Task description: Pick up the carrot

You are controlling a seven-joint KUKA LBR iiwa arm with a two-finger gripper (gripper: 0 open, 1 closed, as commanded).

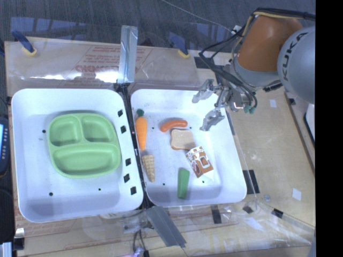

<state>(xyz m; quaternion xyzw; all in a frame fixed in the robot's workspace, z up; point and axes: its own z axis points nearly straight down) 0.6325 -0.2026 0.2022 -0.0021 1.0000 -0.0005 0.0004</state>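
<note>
A green divided plate (84, 144) sits in the left bin (21, 186); in the right bin (236, 181) the carrot (141, 132) lies against the left wall — well left of the gripper (208, 107), fingers spread, holding nothing.

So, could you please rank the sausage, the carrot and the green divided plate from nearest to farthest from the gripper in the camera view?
From the gripper, at the right bin's upper right:
1. Sausage, upper middle of the right bin.
2. Carrot, by the right bin's left wall.
3. Green divided plate, in the left bin.
</note>
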